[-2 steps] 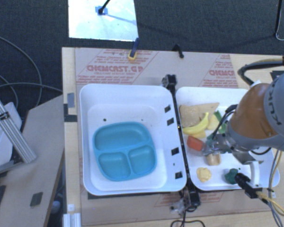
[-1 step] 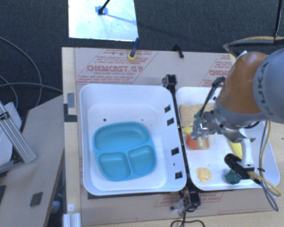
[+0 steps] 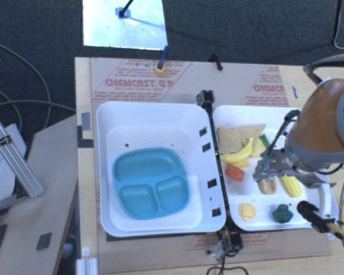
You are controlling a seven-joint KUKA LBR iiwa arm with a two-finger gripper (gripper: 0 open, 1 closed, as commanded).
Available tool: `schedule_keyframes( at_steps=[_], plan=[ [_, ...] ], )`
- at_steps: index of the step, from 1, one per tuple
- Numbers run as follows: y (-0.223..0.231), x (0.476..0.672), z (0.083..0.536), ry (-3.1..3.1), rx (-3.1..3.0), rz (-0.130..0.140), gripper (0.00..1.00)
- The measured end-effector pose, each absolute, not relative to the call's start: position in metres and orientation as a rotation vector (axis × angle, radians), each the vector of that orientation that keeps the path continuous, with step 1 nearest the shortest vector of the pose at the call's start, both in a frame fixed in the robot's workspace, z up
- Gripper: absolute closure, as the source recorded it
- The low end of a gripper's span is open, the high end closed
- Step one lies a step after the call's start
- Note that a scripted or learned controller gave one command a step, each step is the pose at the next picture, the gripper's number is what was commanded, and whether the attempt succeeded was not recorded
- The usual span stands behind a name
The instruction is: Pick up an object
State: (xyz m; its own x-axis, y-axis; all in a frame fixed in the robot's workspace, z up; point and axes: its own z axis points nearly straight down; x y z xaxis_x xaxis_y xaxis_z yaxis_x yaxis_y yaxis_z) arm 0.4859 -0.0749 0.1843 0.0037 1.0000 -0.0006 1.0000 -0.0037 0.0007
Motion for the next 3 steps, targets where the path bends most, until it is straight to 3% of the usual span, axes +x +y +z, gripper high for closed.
schedule_keyframes(
  at_steps=[1,2,3],
  plan=[
    [-0.033,0.55,0.234,2.226,2.207,0.009,1.0],
    [-0.027,0.493,0.218,2.224,2.223,-0.002,1.0],
    [-0.081,0.487,0.229,2.214,2.222,0.001,1.0]
  ],
)
